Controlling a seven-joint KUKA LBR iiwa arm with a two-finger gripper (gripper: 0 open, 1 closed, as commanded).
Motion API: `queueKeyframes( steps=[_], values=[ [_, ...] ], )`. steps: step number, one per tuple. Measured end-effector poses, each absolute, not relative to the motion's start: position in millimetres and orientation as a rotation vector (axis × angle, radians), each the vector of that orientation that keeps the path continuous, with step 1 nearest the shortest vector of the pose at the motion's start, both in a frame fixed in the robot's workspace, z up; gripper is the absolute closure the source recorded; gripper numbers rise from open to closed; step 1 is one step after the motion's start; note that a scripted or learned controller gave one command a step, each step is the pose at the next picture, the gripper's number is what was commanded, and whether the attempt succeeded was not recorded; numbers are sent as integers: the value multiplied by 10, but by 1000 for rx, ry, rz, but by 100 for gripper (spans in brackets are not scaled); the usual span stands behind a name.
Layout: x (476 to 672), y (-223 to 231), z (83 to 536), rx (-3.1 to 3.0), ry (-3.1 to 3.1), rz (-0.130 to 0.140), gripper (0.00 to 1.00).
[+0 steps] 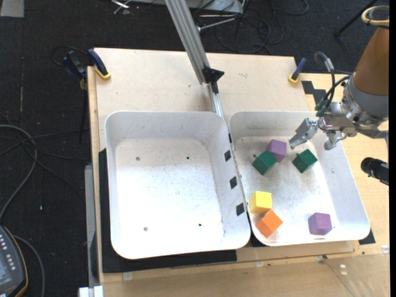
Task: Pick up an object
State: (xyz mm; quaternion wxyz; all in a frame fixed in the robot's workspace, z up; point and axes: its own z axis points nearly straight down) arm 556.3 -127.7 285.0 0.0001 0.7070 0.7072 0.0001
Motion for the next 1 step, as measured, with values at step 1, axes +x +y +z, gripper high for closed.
queueKeyframes(
  steps=[1],
  values=[
    [5964, -1479, 2093, 2226, 2223, -7, 0]
  ],
)
